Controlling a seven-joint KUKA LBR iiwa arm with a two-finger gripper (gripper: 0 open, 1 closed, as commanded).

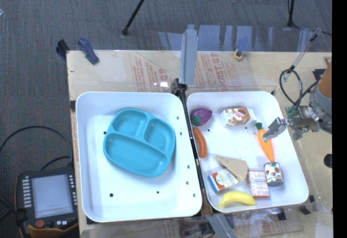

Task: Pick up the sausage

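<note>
**Reaching toward the sausage: approach not yet made**

Hovering over the right edge of the right bin (295, 177), the end effector (277, 127) sits just above the top of a carrot (266, 146), with nothing visibly held; whether it is open or closed cannot be told from this slanted view. The sausage (200, 142), reddish-orange and elongated, lies along the left wall of the same bin, just below a purple eggplant (200, 116) and well apart from the end effector.

Judging by this layout, the task is in its approach stage: the grasp has not begun. The next move calls for travel across the bin toward its left wall, then a descent aligned across the sausage's short width. The wall beside it leaves little room on that side, so one finger will probably need to slip between sausage and wall.

Other items share the bin: a small snack pack (236, 116) near the far edge, a wedge of cheese (233, 165), a carton (223, 180), a can (274, 174) and a banana (238, 198) near the front edge. The left bin (87, 123) holds a blue divided plate (140, 141).
</note>
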